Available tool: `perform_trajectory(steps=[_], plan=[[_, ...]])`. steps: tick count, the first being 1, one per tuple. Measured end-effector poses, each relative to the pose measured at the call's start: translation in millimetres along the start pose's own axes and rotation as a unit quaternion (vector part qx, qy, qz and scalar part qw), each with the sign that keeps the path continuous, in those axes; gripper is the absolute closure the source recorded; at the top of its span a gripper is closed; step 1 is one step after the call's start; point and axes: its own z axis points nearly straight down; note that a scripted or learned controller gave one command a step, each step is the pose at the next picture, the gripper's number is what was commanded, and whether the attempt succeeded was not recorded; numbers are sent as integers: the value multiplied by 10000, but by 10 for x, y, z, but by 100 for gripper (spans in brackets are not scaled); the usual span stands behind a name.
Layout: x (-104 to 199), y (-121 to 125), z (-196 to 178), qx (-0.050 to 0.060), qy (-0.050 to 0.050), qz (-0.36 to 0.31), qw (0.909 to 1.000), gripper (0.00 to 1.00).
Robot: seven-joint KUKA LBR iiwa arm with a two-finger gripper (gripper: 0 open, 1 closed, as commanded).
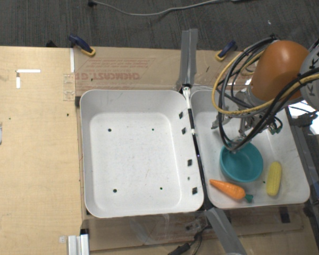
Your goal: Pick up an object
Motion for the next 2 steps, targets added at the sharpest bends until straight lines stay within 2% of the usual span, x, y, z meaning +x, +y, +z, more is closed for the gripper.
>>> perform_trajectory(steps=[1,2], plan=[[-173,-711,1,2,-2,-127,9999,0],[654,85,5,-10,7,-781,9969,0]])
